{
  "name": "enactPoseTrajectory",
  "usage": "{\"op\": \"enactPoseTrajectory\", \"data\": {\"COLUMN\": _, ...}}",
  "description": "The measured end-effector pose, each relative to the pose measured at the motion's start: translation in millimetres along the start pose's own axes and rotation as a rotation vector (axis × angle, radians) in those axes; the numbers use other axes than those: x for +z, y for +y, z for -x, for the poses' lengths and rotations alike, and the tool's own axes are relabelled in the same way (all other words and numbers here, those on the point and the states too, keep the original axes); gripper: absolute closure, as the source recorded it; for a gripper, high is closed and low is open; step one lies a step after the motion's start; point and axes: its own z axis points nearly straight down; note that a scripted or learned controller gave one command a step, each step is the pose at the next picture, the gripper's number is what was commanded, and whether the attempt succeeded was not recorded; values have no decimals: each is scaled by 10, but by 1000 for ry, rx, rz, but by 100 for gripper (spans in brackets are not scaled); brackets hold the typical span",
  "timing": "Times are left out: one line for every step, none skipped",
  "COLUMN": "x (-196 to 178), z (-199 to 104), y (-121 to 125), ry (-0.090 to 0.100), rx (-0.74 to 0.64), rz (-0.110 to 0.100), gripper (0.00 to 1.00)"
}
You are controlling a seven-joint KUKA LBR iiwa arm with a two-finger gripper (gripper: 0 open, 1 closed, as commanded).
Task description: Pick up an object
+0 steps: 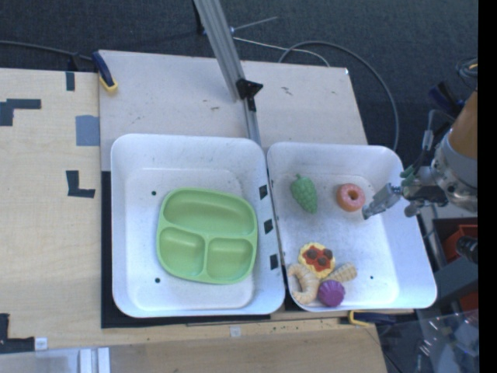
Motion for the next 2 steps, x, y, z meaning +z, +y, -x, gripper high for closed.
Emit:
{"op": "enactPoseTrajectory", "data": {"x": 0, "z": 1, "y": 0, "ry": 0, "rx": 0, "rz": 0, "gripper": 0}}
{"op": "enactPoseTrajectory", "data": {"x": 642, "z": -9, "y": 0, "ry": 1, "rx": 1, "rz": -7, "gripper": 0}}
